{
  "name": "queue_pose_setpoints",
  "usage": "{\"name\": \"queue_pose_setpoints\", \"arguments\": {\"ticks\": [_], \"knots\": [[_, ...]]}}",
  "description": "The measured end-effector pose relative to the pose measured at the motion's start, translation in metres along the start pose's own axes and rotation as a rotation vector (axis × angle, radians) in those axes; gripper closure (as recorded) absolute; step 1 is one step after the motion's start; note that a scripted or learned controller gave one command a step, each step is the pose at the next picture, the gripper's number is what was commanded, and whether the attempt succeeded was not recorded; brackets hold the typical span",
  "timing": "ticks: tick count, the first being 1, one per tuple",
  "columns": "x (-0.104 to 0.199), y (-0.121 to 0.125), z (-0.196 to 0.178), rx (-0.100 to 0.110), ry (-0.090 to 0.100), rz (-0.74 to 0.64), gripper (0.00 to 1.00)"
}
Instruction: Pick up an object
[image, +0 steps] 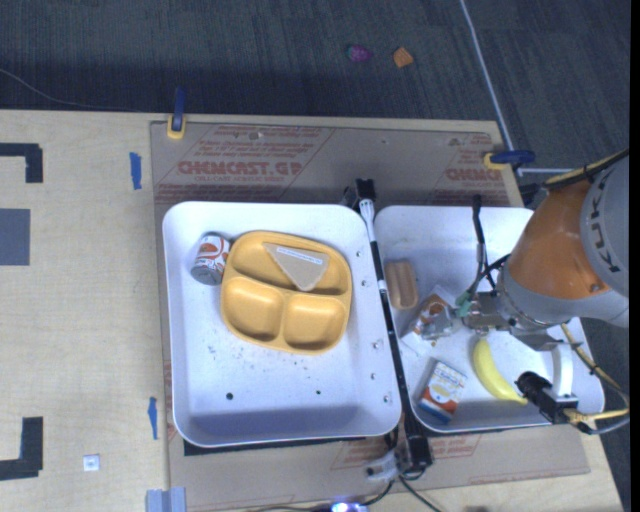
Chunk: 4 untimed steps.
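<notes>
The arm is grey with a broad orange band, black lettering and thin black cables.

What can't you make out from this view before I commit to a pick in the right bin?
- Gripper: in the camera view the arm's own wrist covers it, so its finger state is unreadable.
- Banana: its right end is hidden under a black part of the arm.
- Small packet: print too small to read; the wrist hides its right edge.
- Can in the left bin: partly tucked under the yellow tray.
</notes>
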<state>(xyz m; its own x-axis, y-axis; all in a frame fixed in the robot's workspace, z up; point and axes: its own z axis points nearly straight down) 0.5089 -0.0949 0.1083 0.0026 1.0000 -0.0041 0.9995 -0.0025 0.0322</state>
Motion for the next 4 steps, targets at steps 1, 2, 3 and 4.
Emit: {"name": "queue_pose_setpoints", "arguments": {"ticks": [1, 2, 3, 4], "knots": [[-0.0001, -0.0004, 0.0002, -0.001, 0.000, -0.001, 0.00], [-0.0001, -0.0006, 0.0002, -0.002, 0.000, -0.001, 0.00], [-0.0001, -0.0007, 0.0003, -0.002, 0.000, -0.001, 0.00], [-0.0001, -0.0007, 0.0003, -0.002, 0.000, -0.001, 0.00]]}}
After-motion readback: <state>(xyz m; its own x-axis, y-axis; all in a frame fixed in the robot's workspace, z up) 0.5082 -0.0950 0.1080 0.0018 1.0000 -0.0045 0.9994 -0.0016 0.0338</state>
